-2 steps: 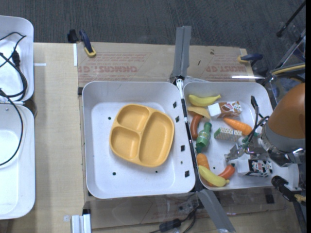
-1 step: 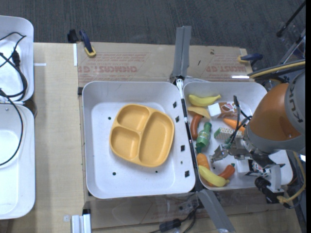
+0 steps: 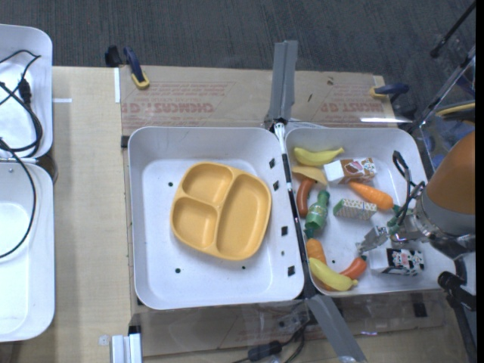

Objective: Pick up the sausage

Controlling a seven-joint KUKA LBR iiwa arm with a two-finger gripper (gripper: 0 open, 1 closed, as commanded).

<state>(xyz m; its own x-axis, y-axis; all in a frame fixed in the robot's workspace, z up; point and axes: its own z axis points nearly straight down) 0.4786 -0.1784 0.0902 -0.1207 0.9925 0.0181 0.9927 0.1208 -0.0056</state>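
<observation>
Fingers' state we can't tell; gripper [image 3: 376,238] hovers low in right bin [image 3: 423,282], so we go 10 o'clock, straddling sausage [image 3: 303,196] lengthwise.

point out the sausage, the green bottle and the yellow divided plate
sausage [image 3: 303,196], camera view, middle of its reddish body
green bottle [image 3: 317,211], camera view, middle of its body
yellow divided plate [image 3: 187,190], camera view, raised rim of the upper left compartment

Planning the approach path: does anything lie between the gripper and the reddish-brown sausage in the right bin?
Yes. A green toy bottle lies right beside the reddish-brown sausage on the gripper's side, and a small grey box sits between bottle and gripper.
</observation>
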